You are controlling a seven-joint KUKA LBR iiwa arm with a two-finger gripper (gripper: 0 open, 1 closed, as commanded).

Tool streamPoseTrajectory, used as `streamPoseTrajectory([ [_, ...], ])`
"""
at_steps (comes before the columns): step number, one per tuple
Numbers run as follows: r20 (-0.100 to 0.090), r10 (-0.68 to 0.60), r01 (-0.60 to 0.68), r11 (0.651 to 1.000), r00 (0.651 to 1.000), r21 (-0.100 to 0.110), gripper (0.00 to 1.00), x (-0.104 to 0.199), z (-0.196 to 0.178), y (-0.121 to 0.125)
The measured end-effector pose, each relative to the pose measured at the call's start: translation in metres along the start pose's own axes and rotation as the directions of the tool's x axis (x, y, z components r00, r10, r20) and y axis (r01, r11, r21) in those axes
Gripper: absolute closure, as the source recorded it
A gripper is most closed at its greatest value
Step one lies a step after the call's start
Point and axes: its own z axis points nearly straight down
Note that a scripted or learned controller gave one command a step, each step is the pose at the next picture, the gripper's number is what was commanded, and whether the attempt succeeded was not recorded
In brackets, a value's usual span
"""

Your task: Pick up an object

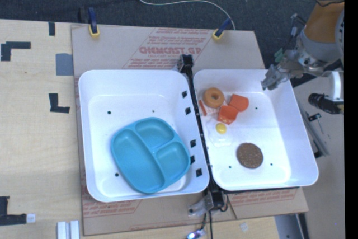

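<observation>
Robot gripper (pixel 269 81) poised at the right bin's (pixel 296 120) far right corner
Finger state cannot be told; a doughnut (pixel 213 97), two orange blocks (pixel 233 108) and a brown disc (pixel 249 155) are seen inside

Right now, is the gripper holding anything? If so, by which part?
Nothing held. The gripper sits over the right bin's far right corner, apart from the donut, orange blocks, yellow piece and brown disc.
</observation>
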Motion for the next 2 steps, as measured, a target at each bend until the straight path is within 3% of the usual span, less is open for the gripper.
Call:
streamPoseTrajectory([
  [1, 0.001, -0.001, 0.001, 1.000, 1.000, -0.002, 1.00, 0.008, -0.060, 0.006],
  [2, 0.000, 0.000, 0.000, 1.000, 1.000, 0.001, 1.00, 0.009, -0.081, 0.006],
])
